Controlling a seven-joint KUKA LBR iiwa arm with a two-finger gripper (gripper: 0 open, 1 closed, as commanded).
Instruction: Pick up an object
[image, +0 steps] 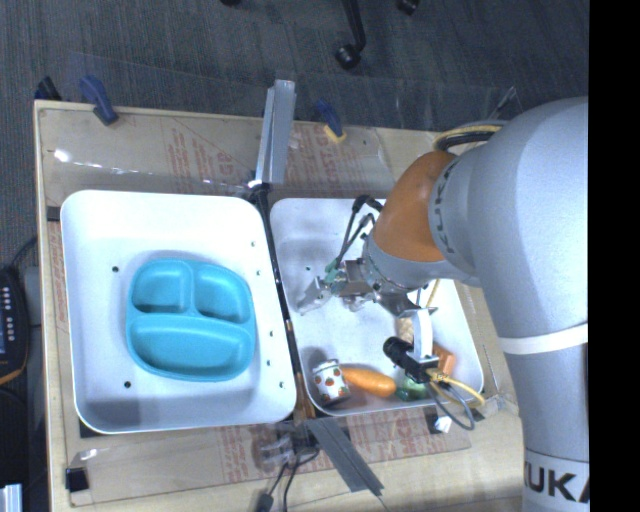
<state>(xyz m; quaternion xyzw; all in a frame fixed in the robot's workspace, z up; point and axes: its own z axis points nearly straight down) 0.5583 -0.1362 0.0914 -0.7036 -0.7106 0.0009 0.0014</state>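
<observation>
Along the right bin's (300, 232) lower edge lie a carrot (368, 380) and a small white toy (328, 381) (just beside each other). The pincer (337, 282) hangs over the bin's middle; whether it is open or closed, I cannot tell.

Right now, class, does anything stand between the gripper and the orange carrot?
Nothing visible does. The gripper is above the middle of the right bin, the carrot by its front wall, bare white floor between them. A small spotted object sits beside the carrot, not between.
</observation>
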